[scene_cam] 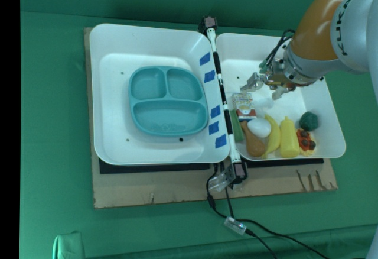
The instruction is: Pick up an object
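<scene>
Gripper [264, 87] hovering over right bin [331, 111], fingers apart, gripping nothing. Toy food lying clustered at bin's near edge: banana [273, 135], egg [259, 128]. Pick not yet made.

The grey arm with its orange band [331, 27] is cut off by the right edge. A small red-and-white item [245, 113] in the right white bin [331, 111] is too small to identify. A pale green object [68, 246] is cropped at the bottom edge.
</scene>
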You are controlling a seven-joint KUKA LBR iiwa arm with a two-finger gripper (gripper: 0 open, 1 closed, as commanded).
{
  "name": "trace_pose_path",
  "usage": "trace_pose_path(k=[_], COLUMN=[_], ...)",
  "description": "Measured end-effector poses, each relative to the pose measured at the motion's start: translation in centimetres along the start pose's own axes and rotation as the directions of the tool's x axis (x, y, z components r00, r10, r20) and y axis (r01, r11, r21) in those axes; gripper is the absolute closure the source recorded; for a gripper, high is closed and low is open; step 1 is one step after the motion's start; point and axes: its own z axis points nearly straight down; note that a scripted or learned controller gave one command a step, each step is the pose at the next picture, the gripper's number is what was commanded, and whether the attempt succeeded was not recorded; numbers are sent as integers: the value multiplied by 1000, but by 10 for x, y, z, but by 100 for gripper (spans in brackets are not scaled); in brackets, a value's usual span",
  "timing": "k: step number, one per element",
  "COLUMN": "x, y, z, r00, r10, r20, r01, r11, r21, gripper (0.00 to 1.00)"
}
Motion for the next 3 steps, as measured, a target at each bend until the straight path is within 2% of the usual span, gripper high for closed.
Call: trace_pose_path(k=[1, 2, 3], x=[-5, -7, 30], y=[-81, -79, -90], z=[-5, -17, -153], r00=[1000, 1000, 1000], r10=[2, 8, -4], r20=[2, 3, -2], r01=[-2, -8, 4], r11=[1000, 1000, 999], r21=[7, 2, 40], gripper=[0, 100, 100])
